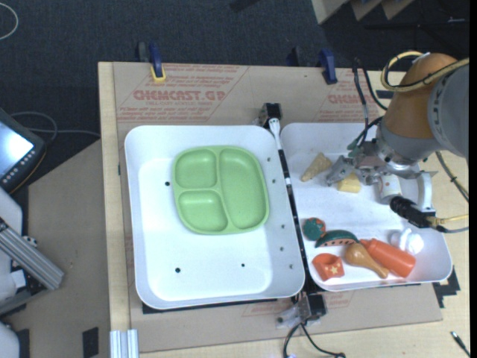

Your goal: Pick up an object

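The gripper [349, 171] hangs low in the right bin [328, 136], its fingers apart around a pale yellow chunk [348, 186], seemingly lined up for a grab. A tan wedge [315, 167] lies just left; the green tray [220, 189] occupies the left bin [149, 222].

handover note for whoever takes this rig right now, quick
End effector: low in the right bin, by a pale yellow piece and a tan wedge; grip state can't be read, nothing seen held.
Other toys sit along the right bin's near edge: orange carrot, tan pear shape, red piece, white item.
Left bin holds a green divided plate.
Done: nothing lifted. Left: secure and raise one object.
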